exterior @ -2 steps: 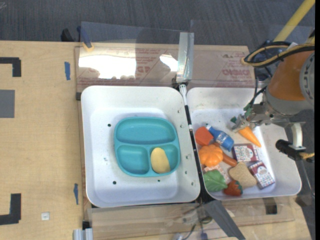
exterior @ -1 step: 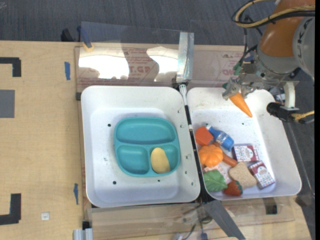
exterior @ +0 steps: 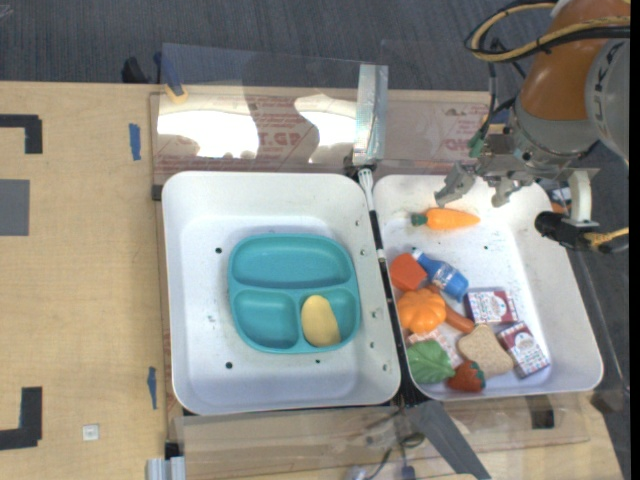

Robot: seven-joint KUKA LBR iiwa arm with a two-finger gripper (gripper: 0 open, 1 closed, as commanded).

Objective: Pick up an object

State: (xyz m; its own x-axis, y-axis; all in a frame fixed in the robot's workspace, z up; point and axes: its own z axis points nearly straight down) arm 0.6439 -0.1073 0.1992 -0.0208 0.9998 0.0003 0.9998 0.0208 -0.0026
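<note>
Two shallow white plastic bins with rounded corners are seen side by side on a pale wooden bench [exterior: 70,298], a clear upright panel [exterior: 270,113] standing behind them. The left bin [exterior: 190,268] is occupied by a glossy teal divided tray [exterior: 285,268], and a smooth yellow, egg-shaped toy potato [exterior: 320,320] is lodged in the tray's lower right compartment. The right bin [exterior: 565,298] is crowded toward its near left with toy food: an orange carrot with a green tip [exterior: 450,219] lying alone near the far wall, a blue-capped bottle [exterior: 445,276], a ribbed orange pumpkin [exterior: 422,310], a leafy green piece [exterior: 430,363], a red strawberry [exterior: 467,376], a tan slice of bread [exterior: 486,348] and two small printed red-and-white cartons [exterior: 505,323]. The gripper [exterior: 482,183], metallic grey below the arm's rounded orange band [exterior: 565,83], is poised over the far end of the right bin, just beyond the carrot. Its fingers appear spread apart, with nothing seen between them. Yellow and black cables [exterior: 510,23] are looped above the wrist.
</note>
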